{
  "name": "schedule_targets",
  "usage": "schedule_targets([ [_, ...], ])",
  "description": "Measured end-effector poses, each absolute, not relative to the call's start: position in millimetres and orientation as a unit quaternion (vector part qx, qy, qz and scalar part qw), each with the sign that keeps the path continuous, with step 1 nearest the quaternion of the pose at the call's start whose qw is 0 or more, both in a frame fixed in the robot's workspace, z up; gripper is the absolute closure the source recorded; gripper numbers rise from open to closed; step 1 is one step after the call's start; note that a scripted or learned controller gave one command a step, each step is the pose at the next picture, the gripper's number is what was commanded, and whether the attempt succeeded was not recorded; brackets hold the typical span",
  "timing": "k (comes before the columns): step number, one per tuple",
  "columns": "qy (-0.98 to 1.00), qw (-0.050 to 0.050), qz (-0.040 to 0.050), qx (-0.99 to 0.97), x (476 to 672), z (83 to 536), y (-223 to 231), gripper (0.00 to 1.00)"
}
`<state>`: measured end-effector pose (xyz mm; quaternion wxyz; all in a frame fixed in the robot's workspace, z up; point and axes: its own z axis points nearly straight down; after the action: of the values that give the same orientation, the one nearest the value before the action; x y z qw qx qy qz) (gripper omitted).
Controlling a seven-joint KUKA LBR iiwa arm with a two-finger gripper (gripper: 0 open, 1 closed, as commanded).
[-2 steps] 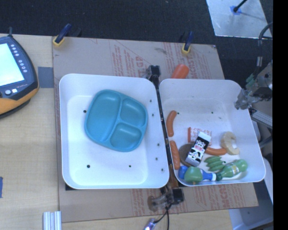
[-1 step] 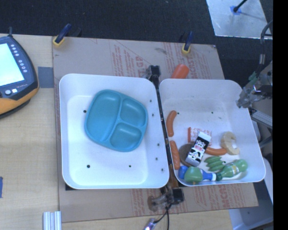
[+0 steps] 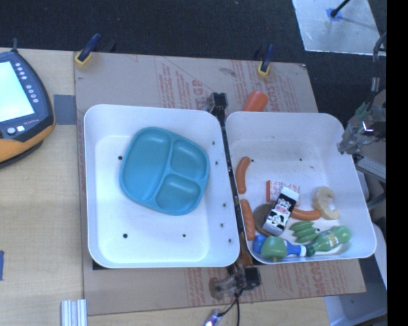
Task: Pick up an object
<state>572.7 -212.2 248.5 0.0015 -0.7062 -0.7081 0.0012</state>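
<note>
The right bin [image 3: 285, 131] holds a pile of small items along its near side. Among them are a cow-patterned milk carton [image 3: 281, 212], a red sausage [image 3: 242, 174], an orange sausage [image 3: 248, 219], a beige ring-shaped roll [image 3: 326, 202], a green bottle [image 3: 330, 239] and a green-and-blue toy [image 3: 275, 248]. My gripper [image 3: 357, 138] hangs at the far right rim of this bin, well apart from the pile, with nothing visibly held. The left bin [image 3: 102, 202] carries a blue divided plate [image 3: 165, 170].
An orange toy [image 3: 256, 101] lies outside the bins, just behind the right one. A tablet-like pendant [image 3: 10, 107] rests on the bench at far left. Clamps [image 3: 87, 51] sit along the cardboard's back edge. The far half of the right bin is bare.
</note>
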Motion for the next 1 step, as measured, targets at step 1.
schedule_targets([
  [1,-0.708,0.001,0.0008,-0.706,616.3,236.2,-211.9,1.00],
])
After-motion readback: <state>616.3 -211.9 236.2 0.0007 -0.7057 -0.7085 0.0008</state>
